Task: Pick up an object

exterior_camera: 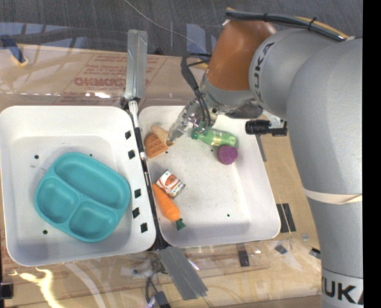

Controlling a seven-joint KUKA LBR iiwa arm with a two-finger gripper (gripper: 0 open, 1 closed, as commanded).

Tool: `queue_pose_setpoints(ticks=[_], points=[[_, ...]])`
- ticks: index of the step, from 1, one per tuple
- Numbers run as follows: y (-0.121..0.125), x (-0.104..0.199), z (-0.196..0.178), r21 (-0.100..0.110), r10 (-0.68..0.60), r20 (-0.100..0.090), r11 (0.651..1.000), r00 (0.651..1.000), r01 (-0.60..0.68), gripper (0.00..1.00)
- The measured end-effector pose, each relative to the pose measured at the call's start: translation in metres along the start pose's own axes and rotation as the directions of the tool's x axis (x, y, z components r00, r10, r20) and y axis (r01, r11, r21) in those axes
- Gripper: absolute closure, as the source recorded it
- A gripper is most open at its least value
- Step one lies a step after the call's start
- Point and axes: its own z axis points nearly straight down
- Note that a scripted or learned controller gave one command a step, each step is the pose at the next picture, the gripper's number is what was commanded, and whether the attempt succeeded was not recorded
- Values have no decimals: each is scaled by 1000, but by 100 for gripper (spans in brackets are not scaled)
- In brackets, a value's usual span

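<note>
In the right bin lie a tan bread-like piece at the left wall, a green bottle, a purple round piece, a small red-and-white can and an orange carrot. My gripper hangs over the bin's upper left, its tips just right of the bread piece and left of the green bottle. Nothing shows between its fingers.
The left bin holds a teal divided plate. A metal divider runs between the bins at the back. The grey arm covers the right side of the bench.
</note>
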Motion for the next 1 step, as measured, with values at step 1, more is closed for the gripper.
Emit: queue_pose_setpoints(ticks=[1], points=[[14,36,-40,2,341,-3,940,940,-341,100]])
